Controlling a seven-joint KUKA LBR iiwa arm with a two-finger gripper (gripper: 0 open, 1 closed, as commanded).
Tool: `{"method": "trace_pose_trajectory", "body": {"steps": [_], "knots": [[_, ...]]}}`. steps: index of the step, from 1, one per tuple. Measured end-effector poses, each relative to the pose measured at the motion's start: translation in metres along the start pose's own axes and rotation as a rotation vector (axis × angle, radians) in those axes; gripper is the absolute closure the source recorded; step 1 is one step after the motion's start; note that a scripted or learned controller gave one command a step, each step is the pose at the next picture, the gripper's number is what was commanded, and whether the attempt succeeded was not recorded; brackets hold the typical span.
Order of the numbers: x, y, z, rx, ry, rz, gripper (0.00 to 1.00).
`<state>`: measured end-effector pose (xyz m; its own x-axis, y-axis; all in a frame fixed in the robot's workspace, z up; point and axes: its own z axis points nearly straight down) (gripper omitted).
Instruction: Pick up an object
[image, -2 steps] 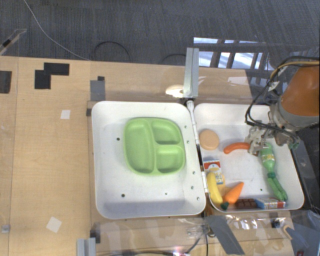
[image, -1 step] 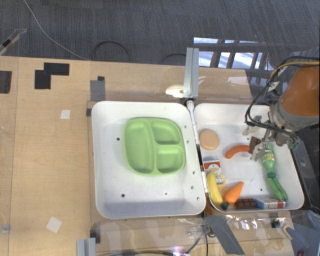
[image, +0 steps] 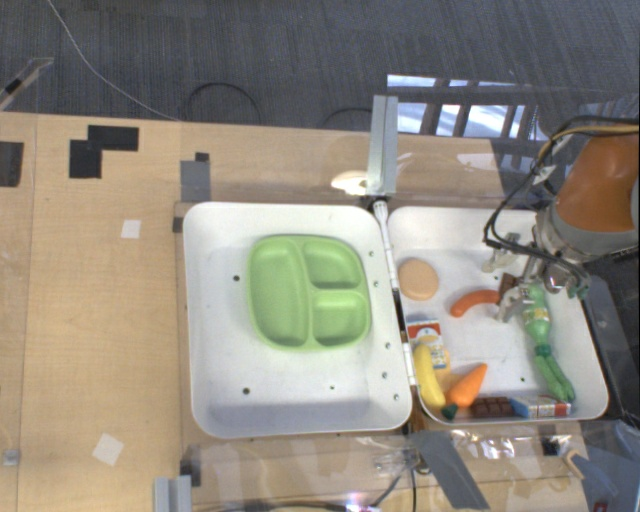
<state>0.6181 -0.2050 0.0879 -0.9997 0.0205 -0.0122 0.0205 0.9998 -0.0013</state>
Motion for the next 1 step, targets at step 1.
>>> {"method": "trace_pose_trajectory", "body": {"steps": [1], "knots": [[-0.0089,0.0007,-0.0011,0.001,-0.002,-0.052,0.00]]}}
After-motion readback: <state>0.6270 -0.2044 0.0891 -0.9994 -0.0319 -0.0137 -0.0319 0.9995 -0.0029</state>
